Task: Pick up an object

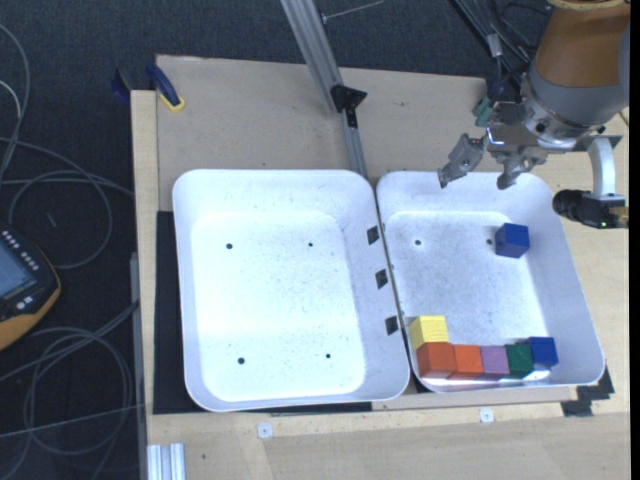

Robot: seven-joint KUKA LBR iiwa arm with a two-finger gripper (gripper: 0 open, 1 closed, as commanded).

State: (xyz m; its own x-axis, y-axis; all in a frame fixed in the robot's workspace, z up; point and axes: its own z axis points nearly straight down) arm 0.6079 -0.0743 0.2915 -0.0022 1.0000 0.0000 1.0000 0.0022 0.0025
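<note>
My gripper (478, 174) hangs above the far edge of the right bin (480, 268), its two fingers spread open with nothing between them. A lone blue cube (512, 239) lies in that bin, a little in front and to the right of the gripper. Along the bin's near wall sits a row of blocks: a yellow one (430, 329) over an orange one (434, 357), then another orange one (466, 358), a purple one (495, 358), a green one (519, 356) and a blue one (543, 349).
The left bin (270, 278) stands beside the right one, with small black clips (380, 278) along the shared rim. A slanted metal bar (320, 58) rises behind the bins. Cables lie on the floor at the left.
</note>
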